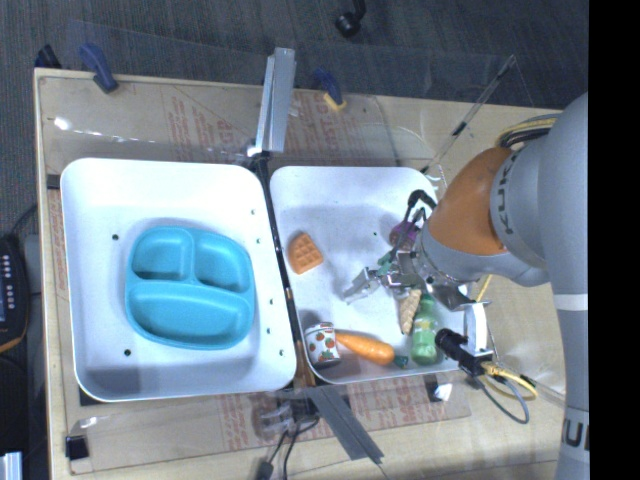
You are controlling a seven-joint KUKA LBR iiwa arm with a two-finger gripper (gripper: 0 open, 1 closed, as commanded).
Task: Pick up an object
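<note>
A: What is the gripper point(372, 280) doing?
B: Its fingers are spread apart over the right bin point(330, 193), with nothing between them.
A: What lies near it?
B: A waffle point(305, 252) up-left, a carrot point(364, 347) and cup point(320, 343) below, a cone point(408, 311) and green bottle point(424, 334) toward the arm.
A: Any writing?
B: None legible.

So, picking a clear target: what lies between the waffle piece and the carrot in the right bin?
Nothing: the camera view shows bare white bin floor between the waffle piece and the carrot.
</note>
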